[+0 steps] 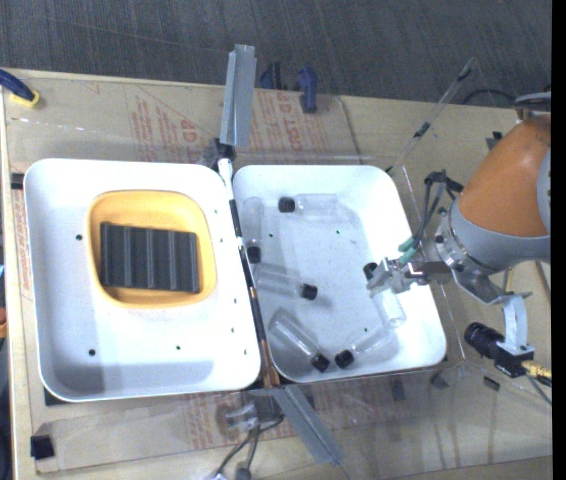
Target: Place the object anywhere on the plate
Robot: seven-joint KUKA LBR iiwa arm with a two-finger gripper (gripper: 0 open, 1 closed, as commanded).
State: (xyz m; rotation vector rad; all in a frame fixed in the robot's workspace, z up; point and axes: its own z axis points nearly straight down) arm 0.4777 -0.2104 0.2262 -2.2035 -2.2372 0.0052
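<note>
The rounded orange plastic plate [153, 208], ribbed dark in its middle, lay in the smooth left white bin [53, 348] on the wooden surface [143, 118]. Several clear plastic vials with black caps [293, 336] lay scattered across the right white bin [338, 178]. The jaws [383, 274] hung over that bin's right edge; I couldn't tell how far apart they stood.

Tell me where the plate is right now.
The plate, yellow with a dark ribbed centre, lies in the left bin, toward its far side, across the divider from the gripper over the right bin.
</note>
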